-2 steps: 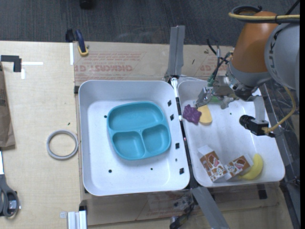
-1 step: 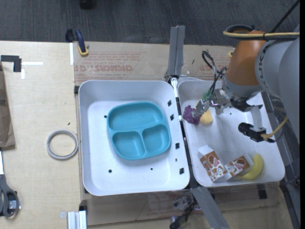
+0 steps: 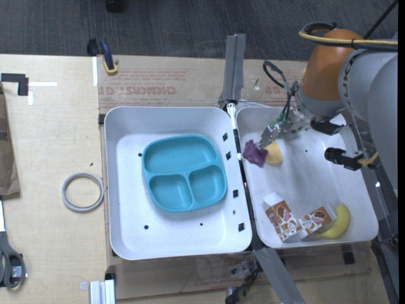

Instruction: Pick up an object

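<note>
- Purple object (image 3: 254, 152) lies in the right bin (image 3: 304, 189), touching a small yellow piece (image 3: 274, 156).
- Tool (image 3: 271, 135) hangs just above both; its finger state cannot be told.
- Left bin (image 3: 120, 189) holds a blue divided tray (image 3: 184, 173).

the pale wooden bench (image 3: 50, 138) is carrying two white bins at the frame's centre (left bin (image 3: 120, 182), right bin (image 3: 354, 198)), while a tape ring (image 3: 82, 191) is lying at left and scissors (image 3: 9, 265) are sitting at lower left.
</note>
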